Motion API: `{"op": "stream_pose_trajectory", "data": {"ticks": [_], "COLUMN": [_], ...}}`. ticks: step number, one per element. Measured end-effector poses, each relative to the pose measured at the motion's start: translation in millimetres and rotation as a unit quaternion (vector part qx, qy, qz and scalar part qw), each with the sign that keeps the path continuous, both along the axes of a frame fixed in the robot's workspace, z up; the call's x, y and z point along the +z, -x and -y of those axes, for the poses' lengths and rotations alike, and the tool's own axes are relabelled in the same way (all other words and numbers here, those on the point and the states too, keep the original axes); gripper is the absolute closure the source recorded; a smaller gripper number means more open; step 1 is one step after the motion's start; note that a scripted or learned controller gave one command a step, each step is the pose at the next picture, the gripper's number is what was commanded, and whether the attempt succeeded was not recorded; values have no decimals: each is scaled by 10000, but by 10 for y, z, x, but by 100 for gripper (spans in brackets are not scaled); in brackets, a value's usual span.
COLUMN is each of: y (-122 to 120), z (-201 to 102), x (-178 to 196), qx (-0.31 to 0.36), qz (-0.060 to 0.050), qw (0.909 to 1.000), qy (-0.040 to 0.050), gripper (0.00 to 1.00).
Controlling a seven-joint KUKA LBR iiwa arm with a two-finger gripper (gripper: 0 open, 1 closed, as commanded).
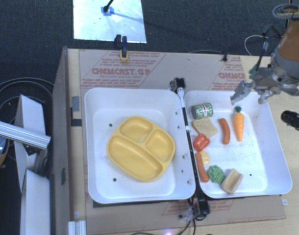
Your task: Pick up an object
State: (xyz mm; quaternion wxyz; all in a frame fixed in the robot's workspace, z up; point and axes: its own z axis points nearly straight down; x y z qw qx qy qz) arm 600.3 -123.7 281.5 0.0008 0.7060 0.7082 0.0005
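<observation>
I see a yellow divided plate (141,147) in the white left bin (98,131); in the white right bin (272,146) an orange carrot (238,124), green can (202,110), red pepper (200,142), green broccoli (215,173).

- Two bins sit side by side on a board (139,67): left bin (98,131), right bin (272,146).
- Left bin: a divided plate (140,147) lies at its centre.
- Right bin, far end: a can (202,110) to the left, a carrot (238,125) to the right, a sausage (224,130) between them.
- Near end: a broccoli floret (216,174) just left of a bread roll (232,180).
- The gripper (251,93) hangs over the right bin's far edge, behind the carrot.
</observation>
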Motion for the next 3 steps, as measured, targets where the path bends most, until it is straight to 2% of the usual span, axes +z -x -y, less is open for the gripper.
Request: {"op": "stream_pose_trajectory", "data": {"ticks": [1, 2, 3], "y": [-112, -139, -442], "z": [564, 581, -177], "x": [-1936, -1776, -1967], "qx": [-14, -8, 6], "qz": [-15, 17, 7], "qw": [10000, 10000, 10000], "qy": [-2, 14, -4], "gripper": [0, 100, 100]}}
